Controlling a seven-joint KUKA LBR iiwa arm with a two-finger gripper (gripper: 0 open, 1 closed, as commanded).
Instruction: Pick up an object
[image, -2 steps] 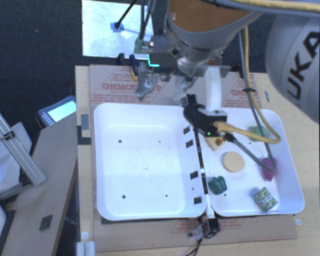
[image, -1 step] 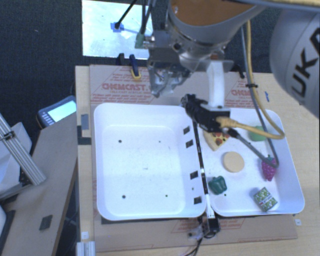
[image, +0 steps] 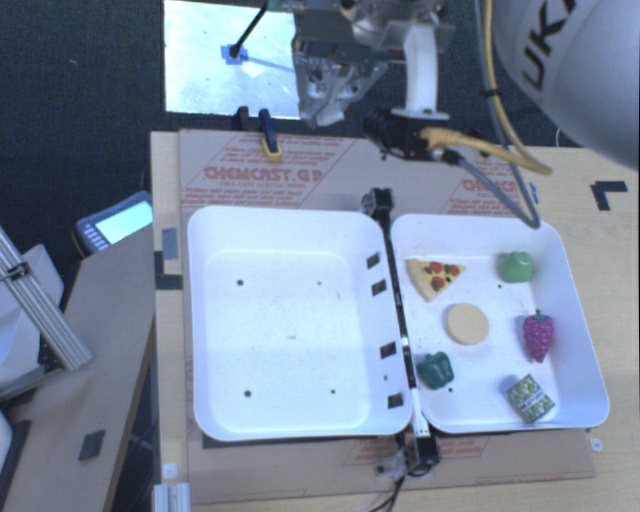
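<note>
The right bin (image: 575, 330) holds several toy foods: a pizza slice (image: 435, 275), a green apple (image: 516, 266), a round tan cookie (image: 467, 324), a purple grape bunch (image: 538, 335), a green pepper (image: 435, 371) and a small green carton (image: 529, 398). My gripper (image: 325, 95) hangs high at the top of the view, above the far edge of the bench and well away from both bins. Nothing shows beneath it.
The left bin (image: 210, 300) lies beside the right one, joined by a black clipped divider (image: 392, 300). Yellow and grey cables (image: 480, 150) trail from the wrist over the bench's back right. A grey device (image: 115, 225) and a wooden side table (image: 90, 350) stand at the left.
</note>
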